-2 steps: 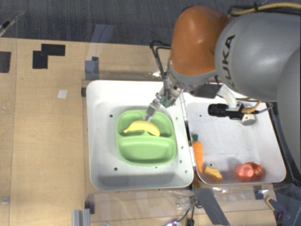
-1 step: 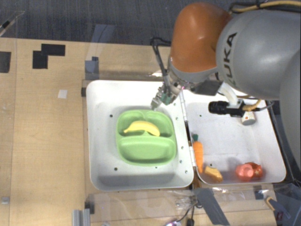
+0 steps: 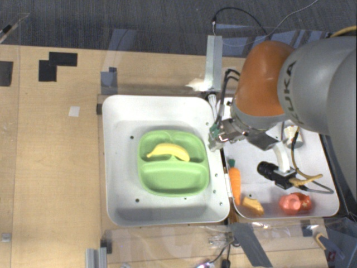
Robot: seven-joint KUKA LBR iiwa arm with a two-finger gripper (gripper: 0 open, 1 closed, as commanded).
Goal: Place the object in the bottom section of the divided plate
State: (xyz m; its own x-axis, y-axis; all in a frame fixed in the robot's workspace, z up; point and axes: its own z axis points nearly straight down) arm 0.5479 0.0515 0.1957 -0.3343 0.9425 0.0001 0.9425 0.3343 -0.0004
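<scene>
From the camera above, the wooden desk (image 3: 56,149) carries two shallow white bins side by side. In the left white bin (image 3: 120,197) sits a green divided plastic plate (image 3: 173,183). A yellow banana (image 3: 167,151) lies in the plate's upper part, above the ridge that bounds the large bottom section.

The grey arm's hand (image 3: 216,134) hangs over the rim between the bins, beside the plate's upper right corner. I cannot tell how far open it is or whether it grips anything.

The right white bin (image 3: 248,166) holds an orange carrot (image 3: 235,184), a yellow-orange chunk (image 3: 252,206) and a red round fruit (image 3: 294,203).
</scene>
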